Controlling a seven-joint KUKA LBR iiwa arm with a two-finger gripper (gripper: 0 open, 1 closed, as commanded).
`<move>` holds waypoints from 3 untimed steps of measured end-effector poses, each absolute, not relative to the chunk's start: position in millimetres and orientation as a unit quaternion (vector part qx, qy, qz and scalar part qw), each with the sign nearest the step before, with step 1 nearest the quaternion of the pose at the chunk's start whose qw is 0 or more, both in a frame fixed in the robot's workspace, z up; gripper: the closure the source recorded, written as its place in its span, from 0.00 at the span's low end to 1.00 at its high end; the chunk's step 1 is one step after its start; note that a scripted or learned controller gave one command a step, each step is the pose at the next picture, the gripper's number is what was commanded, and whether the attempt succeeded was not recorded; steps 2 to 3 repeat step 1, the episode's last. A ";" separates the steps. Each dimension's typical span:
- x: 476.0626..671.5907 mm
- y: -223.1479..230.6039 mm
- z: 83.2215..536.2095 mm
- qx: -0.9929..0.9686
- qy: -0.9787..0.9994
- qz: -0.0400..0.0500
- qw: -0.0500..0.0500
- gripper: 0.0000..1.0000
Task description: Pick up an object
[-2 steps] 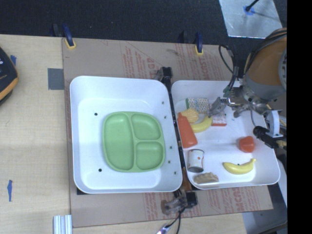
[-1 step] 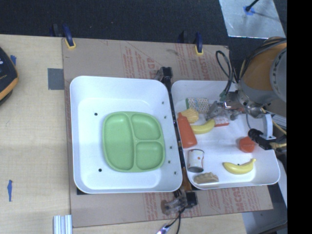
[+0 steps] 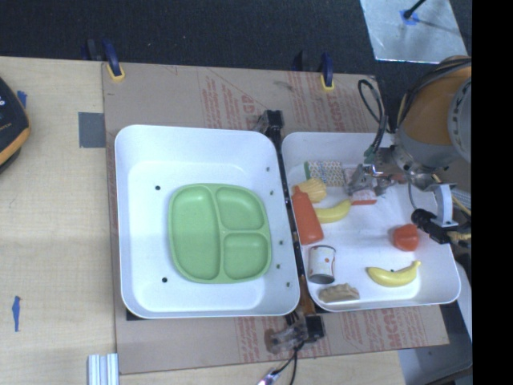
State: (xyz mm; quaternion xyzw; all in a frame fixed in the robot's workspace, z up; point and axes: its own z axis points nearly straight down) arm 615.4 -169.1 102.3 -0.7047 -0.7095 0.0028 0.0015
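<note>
Metal fingers of the two-finger gripper [image 3: 365, 181] hang low over the back part of the right shallow white bin [image 3: 449, 295], but they blur into wrist hardware, so whether they are spread or closed cannot be told, and nothing can be seen between them. Just left of the gripper lies a small speckled packet with red and green print [image 3: 325, 169], and a thin red strip [image 3: 365, 202] shows just beneath the gripper. Behind the gripper, the grey arm with its orange band [image 3: 437, 111] comes in from the right, black cables looping over it.

Further left in the same bin, a yellow corn-like toy [image 3: 311, 188] sits by the dividing wall, touching the top of a long orange-red block [image 3: 306, 217]. A small yellow banana [image 3: 335, 211] lies just right of that block. A red rounded toy [image 3: 405, 237] rests near the right wall. Toward the front are a white cup with a dark mouth [image 3: 321, 264], a brown bread-like piece [image 3: 338, 293] and a second yellow banana [image 3: 393, 274].

The left white bin [image 3: 136, 151] holds a pale green divided plastic tray [image 3: 219, 233].
</note>
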 end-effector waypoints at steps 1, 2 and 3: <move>623.5 -140.3 92.0 -0.705 -0.709 0.002 0.001 1.00; 623.5 -140.3 92.0 -0.705 -0.709 0.002 0.001 1.00; 623.5 -140.3 92.0 -0.705 -0.709 0.002 0.001 1.00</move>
